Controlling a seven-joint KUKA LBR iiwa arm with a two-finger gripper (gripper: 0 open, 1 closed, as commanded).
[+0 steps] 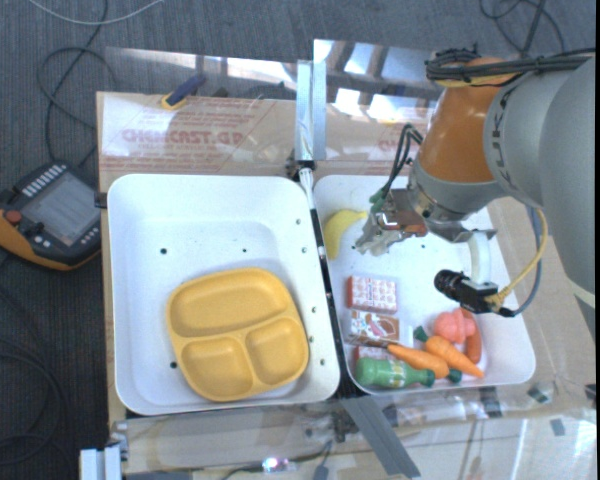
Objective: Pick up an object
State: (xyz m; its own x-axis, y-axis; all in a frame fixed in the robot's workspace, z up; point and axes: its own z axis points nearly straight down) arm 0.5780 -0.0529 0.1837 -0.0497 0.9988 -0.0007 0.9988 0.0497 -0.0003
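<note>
Clearly the reach is in hand: the gripper [380, 234] hangs low in the right bin [510, 368], just right of a yellow lemon-like toy [338, 229] at the bin's upper left, nothing visibly between its fingers, and whether they are spread I cannot tell. Below the lemon lie two red-and-white packets [371, 292], a green bottle [385, 372], carrots [435, 356]. Next, I judge, it must centre over the lemon and close.

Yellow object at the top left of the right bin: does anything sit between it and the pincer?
Nothing visible does. The pincer hangs right beside the yellow object, at its right edge. The other items lie lower in the right bin, away from that gap.
</note>
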